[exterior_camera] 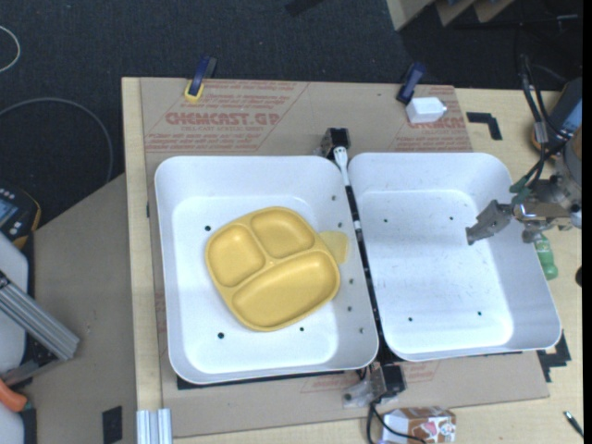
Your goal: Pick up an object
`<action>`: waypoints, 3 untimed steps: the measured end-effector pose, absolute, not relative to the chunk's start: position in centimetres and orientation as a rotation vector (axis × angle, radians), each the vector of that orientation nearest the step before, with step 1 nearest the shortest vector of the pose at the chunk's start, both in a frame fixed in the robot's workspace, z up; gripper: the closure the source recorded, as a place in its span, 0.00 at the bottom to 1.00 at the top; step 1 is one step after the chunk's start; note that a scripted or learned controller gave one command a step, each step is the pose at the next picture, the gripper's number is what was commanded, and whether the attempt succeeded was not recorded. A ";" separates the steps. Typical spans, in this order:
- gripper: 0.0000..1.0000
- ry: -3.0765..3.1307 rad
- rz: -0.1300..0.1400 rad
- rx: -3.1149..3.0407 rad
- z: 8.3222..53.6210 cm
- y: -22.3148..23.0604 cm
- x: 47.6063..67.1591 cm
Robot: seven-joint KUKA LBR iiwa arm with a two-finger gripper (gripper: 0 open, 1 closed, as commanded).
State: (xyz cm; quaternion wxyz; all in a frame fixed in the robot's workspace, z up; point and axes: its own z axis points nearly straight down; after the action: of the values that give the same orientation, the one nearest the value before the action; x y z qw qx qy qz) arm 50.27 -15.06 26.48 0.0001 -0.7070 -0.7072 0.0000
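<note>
A yellow divided plate with three compartments lies in the left bin, slightly tilted, its right rim near the wall between the bins. My gripper hangs over the right side of the right bin, far from the plate. Its fingers are spread apart: a grey finger points left and down over the bin floor, and the other side sits by the right wall. Nothing is between them. A small green piece shows at the right wall just below the gripper; what it is I cannot tell.
The bins stand on a cardboard sheet. Clips hold its back edge, and a small white block lies on it at the back right. A black clamp joins the bins at the back. Cables hang at the right.
</note>
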 end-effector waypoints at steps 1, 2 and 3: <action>0.00 -2.229 -0.003 -2.209 28.6 -7.3 47.9; 1.00 -2.223 -0.001 -2.220 29.5 -7.8 48.0; 1.00 -2.231 -0.008 -2.215 33.5 -1.7 48.0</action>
State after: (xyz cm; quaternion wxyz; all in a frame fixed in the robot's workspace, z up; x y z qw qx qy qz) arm 48.03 -1.72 33.46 -0.0012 -0.7045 -0.7097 -0.0025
